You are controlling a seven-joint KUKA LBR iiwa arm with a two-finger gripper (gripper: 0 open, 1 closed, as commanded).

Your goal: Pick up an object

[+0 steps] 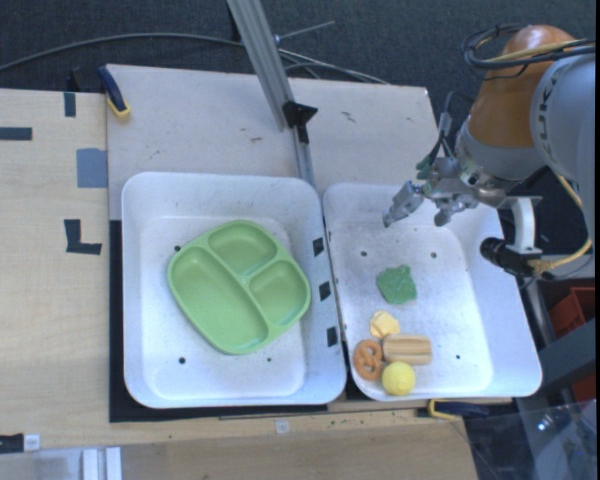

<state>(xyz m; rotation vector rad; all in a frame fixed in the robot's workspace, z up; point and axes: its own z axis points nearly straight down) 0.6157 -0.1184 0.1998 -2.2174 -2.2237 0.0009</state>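
Camera view shows our fingers (418,208) open and holding nothing, so the green toy (397,285) just below them can fit between.

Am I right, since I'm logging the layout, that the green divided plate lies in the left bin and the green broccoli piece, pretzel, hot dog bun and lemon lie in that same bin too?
Not quite. The camera view shows the green divided plate in the left bin, but the broccoli piece, pretzel, hot dog bun and lemon lie in the right bin.
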